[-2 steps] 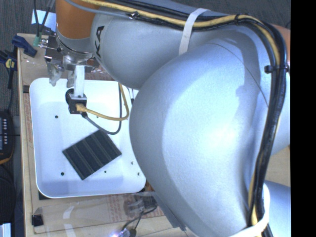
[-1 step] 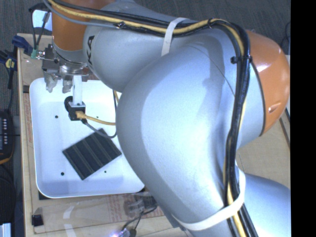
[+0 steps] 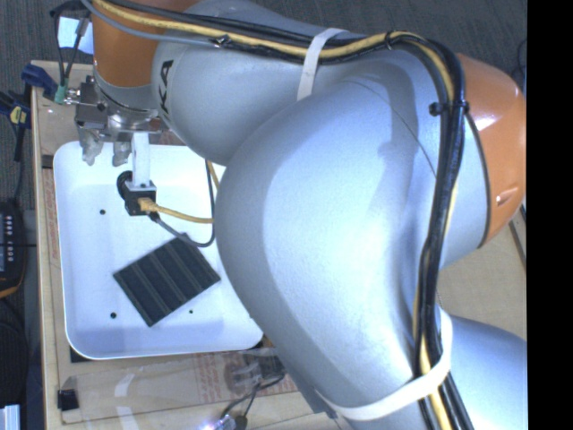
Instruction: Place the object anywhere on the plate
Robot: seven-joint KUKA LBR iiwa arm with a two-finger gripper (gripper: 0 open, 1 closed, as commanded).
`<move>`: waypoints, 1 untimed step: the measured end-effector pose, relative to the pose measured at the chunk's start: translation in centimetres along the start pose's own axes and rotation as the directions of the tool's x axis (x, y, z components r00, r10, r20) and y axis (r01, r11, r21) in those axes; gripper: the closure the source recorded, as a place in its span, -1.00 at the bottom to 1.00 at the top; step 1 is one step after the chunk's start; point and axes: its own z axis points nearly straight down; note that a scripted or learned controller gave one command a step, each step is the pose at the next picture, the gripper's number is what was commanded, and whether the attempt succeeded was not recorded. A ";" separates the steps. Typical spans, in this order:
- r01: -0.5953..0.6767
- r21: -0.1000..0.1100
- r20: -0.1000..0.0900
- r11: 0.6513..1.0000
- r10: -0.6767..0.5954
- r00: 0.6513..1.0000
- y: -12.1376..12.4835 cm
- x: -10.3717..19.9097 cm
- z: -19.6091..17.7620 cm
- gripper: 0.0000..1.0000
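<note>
While the jaws (image 3: 106, 155) hang slightly parted and hold nothing, the dark ribbed plate (image 3: 166, 280) lies well below them in the white bin (image 3: 76, 267); no object is discernible, so a grab risks closing on air.

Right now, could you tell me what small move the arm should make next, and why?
Probably ease the gripper toward the dark ribbed slab. The gripper sits over the white bin's upper corner, apart from the slab, which lies flat lower in that bin; whether it is object or plate, I cannot tell.
</note>
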 end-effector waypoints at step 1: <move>0.009 0.003 0.001 1.000 -0.009 1.000 -0.1 0.2 -1.0 1.00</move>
